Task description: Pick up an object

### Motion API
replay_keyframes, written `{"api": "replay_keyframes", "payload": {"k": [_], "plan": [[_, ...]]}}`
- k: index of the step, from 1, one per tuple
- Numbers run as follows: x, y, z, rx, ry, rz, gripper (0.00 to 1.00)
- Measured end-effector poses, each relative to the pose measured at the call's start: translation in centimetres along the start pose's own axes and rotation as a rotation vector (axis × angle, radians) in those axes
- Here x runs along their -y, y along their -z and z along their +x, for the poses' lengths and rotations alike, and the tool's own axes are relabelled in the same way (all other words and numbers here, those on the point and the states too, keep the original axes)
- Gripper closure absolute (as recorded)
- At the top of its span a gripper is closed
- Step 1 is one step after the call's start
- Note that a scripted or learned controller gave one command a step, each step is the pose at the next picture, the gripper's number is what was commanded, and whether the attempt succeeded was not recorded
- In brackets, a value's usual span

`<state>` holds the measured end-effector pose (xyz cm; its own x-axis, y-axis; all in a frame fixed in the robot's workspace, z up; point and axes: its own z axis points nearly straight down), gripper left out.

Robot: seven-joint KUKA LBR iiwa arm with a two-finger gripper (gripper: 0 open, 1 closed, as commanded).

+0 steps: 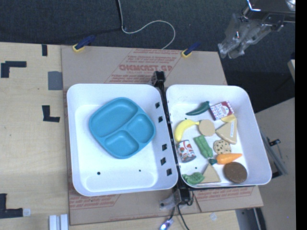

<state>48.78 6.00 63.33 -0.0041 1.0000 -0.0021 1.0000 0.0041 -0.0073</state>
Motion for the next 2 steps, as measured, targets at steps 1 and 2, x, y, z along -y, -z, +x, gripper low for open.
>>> {"api": "replay_keyframes", "payload": {"k": [1,2], "plan": [[-0.04,0.98,-0.02,0.000,-0.001,0.001,1.00],[-0.08,1.96,-0.04,0.000,-0.001,0.002,1.00]]}}
